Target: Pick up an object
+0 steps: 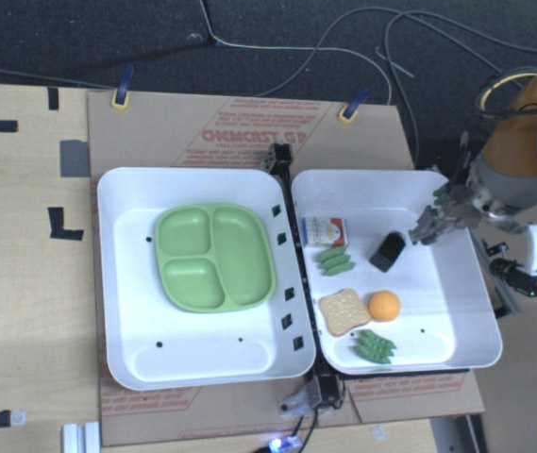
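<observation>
Tool (426, 226): over the right bin's upper right part, near its right wall; dark and small against the white floor, so cannot tell how it is set; nothing visibly pinched.
Arm (509, 163): grey with orange band, reaching in from the right edge, wrist just outside the bin's right rim.
Black block (388, 251): closest object to the tool, lying tilted on the bin floor just left of and below it; apart from it, not touching as far as visible; likeliest target, by judgement.
Orange ball (384, 306): below the block, just beside the toast.
Toast slice (344, 310): flat on the floor, left of the ball.
Green pods, upper (335, 260): near the divider, under the small carton.
Small carton (325, 230): red, white and blue, lying near the bin's left wall.
Green pods, lower (375, 346): near the bin's front wall.
Right bin (466, 291): holds all the loose objects.
Left bin (122, 281): holds a green divided plate (216, 258), well apart from the tool.
Worktop (23, 253): pale wood, cardboard sheet under both bins.
Progress: early; approach only, nothing lifted, every object resting on the floor.
Left to do: descend onto one object, close, raise it clear.
</observation>
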